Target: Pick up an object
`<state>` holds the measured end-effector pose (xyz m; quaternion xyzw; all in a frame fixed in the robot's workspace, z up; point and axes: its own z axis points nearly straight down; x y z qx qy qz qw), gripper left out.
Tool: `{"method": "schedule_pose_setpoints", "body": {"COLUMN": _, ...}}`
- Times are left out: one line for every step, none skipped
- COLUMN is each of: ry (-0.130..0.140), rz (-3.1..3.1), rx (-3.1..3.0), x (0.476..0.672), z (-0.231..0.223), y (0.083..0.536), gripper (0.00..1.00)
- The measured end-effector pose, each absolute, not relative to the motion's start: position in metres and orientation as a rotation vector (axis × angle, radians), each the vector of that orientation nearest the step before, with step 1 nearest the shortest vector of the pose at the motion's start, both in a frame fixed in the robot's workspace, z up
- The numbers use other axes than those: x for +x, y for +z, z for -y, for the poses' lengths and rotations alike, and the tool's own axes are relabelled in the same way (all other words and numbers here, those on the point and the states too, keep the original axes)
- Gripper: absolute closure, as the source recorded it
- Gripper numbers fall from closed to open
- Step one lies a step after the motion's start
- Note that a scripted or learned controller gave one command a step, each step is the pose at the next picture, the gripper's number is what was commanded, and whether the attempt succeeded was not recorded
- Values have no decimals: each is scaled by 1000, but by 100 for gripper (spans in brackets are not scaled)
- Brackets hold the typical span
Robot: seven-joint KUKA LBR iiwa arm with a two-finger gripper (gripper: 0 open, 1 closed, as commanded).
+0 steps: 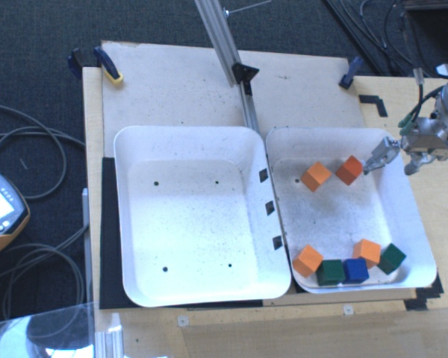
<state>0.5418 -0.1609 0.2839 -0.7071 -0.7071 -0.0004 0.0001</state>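
Blocks lie in the right bin (pixel 411 215), 7 in all. The red block (pixel 349 170) sits just left of the claw (pixel 397 157), close to the tip of one finger (pixel 378 156) but not between the fingers. An orange block (pixel 316 176) lies just beyond it, farther left. The other 5 sit well below the claw along the bin's near edge: an orange block (pixel 308 259) at the far left, then a green one (pixel 331 272), a blue one (pixel 356 270), another orange (pixel 368 251) and a dark green one (pixel 392 258) nearest under the claw.

The claw hangs over the bin's right rim with its 2 fingers spread apart and nothing between them. The arm (pixel 442 121) comes in from the right edge.

The left bin (pixel 134 274) lies well left of the claw. A metal pole (pixel 222 36) slants up and to the left of it, over the bench (pixel 172 88).
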Motion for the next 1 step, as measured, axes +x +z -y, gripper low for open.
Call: {"method": "schedule_pose_setpoints", "body": {"ry": -1, "rz": 2221, "rx": -2221, "x": 542, "z": 161, "y": 284, "gripper": 0}}
